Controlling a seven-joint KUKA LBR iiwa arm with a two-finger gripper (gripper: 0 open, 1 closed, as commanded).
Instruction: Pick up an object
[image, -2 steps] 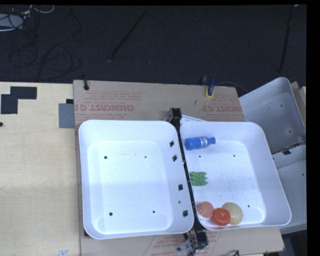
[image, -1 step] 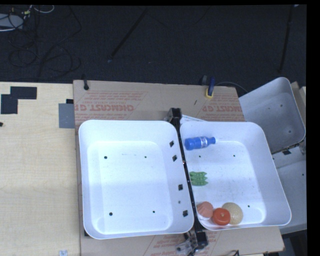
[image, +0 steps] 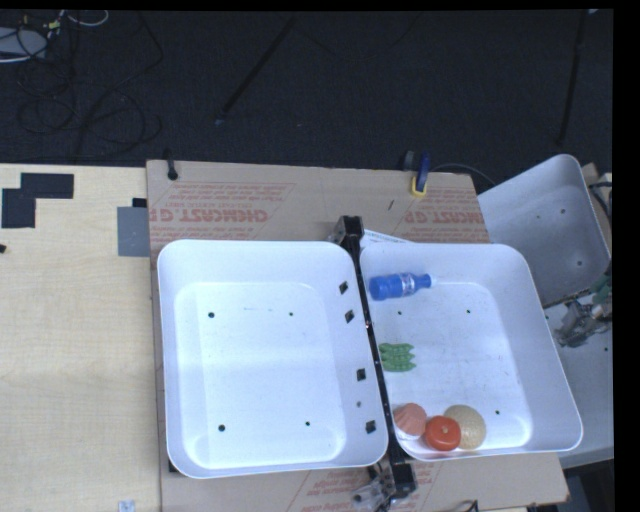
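Note:
The right bin holds several small items. A blue bottle lies on its side near the bin's back left corner. A small green ridged piece rests by the left wall, about midway down. In the front left corner three round pieces huddle together: a pinkish one, a red-orange one and a pale beige one, touching each other. The left bin stands beside it.
Both bins sit on a cardboard sheet on the wooden bench. A black strip with clips runs between the bins. A grey metal plate leans at the right, with cables beside it. A blue and yellow clamp stands at the cardboard's back edge.

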